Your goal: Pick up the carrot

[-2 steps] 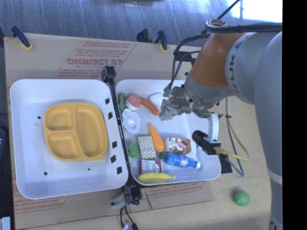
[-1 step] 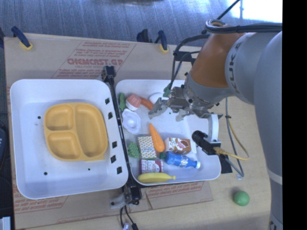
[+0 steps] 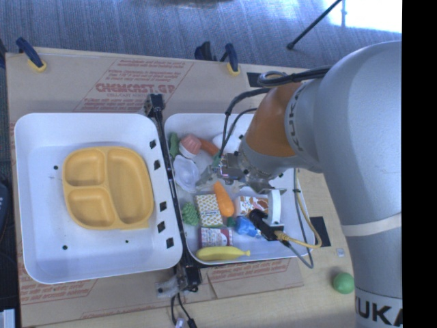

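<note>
one camera looks down on my bench. the carrot (image 3: 224, 199) lies in the right bin (image 3: 205, 123), in the middle of the pile, next to a little patterned box (image 3: 209, 210). my gripper (image 3: 231, 171) sits just above the top end of the carrot. i cannot tell how it is set. i think the carrot is not picked up yet, so the grab and the lift are both left to do. the carrot lies long from top to bottom, tipped a bit, with the lower end toward the right.

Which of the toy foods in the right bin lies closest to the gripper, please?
The carrot: it lies just below the gripper, while the banana rests at the bin's near edge.
</note>
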`<action>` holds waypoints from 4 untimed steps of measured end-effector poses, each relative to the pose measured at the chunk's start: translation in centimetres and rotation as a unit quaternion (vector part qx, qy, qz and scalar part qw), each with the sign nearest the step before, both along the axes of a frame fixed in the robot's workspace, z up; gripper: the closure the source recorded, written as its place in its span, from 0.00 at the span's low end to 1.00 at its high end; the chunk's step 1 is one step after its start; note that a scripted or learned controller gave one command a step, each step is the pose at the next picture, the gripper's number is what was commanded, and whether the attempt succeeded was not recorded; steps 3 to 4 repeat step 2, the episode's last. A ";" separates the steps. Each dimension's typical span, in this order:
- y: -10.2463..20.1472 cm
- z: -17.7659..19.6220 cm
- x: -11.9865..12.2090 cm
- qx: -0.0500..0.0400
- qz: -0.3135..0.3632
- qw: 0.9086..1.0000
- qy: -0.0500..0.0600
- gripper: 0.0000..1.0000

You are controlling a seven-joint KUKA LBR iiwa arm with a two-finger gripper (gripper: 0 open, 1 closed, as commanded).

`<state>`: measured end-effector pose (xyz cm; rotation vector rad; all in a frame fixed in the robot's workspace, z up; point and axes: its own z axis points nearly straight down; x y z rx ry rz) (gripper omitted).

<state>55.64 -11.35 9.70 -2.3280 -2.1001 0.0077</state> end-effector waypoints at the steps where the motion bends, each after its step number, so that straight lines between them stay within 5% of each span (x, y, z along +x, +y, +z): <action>1: 0.0 1.1 0.1 0.000 0.002 1.000 0.000 1.00; 2: 1.2 15.7 -6.6 -0.001 0.001 1.000 -0.003 1.00; 4: 1.2 15.7 -6.6 -0.001 0.001 1.000 -0.003 1.00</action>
